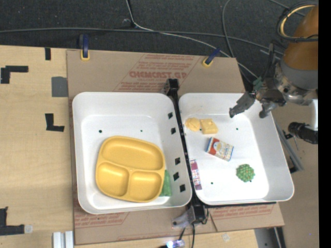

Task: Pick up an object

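We see the gripper spread, holding nothing, over the right bin's far edge; cheese, carton, broccoli lie below.

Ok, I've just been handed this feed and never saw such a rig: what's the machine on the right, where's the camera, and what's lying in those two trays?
One fixed camera looks down at a slant. The grey robot arm with its two-finger gripper reaches in from the right; its fingers are spread, holding nothing. The left shallow white bin holds a yellow compartment tray with something green beside it. The right white bin holds pale yellow cheese-like pieces, a small printed carton and a green knobbly ball.
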Controlling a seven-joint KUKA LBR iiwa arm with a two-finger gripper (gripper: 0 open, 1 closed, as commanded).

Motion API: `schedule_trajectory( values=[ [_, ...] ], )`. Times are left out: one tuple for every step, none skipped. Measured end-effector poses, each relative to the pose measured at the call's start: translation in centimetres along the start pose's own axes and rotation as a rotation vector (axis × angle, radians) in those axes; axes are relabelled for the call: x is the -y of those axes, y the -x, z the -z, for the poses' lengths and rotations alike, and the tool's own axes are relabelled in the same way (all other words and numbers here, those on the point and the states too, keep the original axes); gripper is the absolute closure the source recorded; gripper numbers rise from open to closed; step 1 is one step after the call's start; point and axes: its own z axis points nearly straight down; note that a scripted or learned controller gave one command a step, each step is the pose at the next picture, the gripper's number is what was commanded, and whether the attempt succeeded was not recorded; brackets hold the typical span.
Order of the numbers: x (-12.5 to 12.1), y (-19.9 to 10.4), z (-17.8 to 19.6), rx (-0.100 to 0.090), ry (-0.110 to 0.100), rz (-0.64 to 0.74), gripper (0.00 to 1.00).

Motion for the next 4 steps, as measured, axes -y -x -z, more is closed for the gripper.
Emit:
schedule_trajectory(
  values=[
    [-0.2, 0.0, 0.6, 0.002, 0.011, 0.003, 0.0],
    [-1.1, 0.4, -5.0, 0.002, 0.006, 0.002, 0.0],
    [-1.4, 0.6, -11.4, 0.002, 0.005, 0.003, 0.0],
    [-1.3, 0.5, -15.8, 0.002, 0.006, 0.003, 0.0]
  ],
)
